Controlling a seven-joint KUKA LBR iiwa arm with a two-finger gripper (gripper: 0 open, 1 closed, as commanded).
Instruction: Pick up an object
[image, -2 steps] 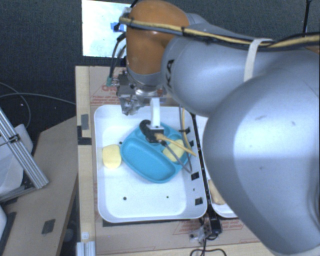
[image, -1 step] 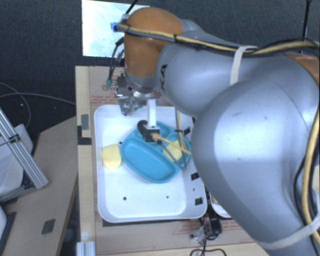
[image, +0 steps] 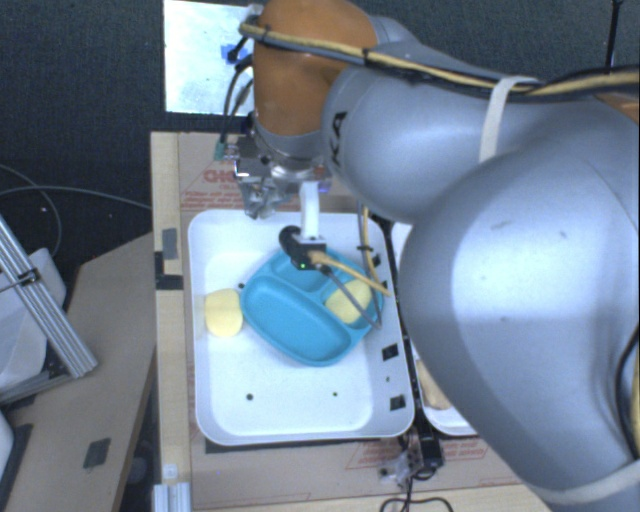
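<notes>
Gripper (image: 262, 192) noted over the 11 o'clock rim of the left bin (image: 215, 400); whether it is wide or narrow cannot be told. Blue tray (image: 295, 325) lies flat at bin centre, long axis judged roughly 10-to-4 o'clock, with a yellow piece (image: 224, 313) just beside it at 9 o'clock. Risk judged: the rim could be struck on descent, and the tray's wide, shallow wall could be lost from the grasp.

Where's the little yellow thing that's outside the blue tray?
In the camera view, the yellow thing lies on the floor of the left white bin, just left of the blue tray and close to the bin's left wall.
</notes>
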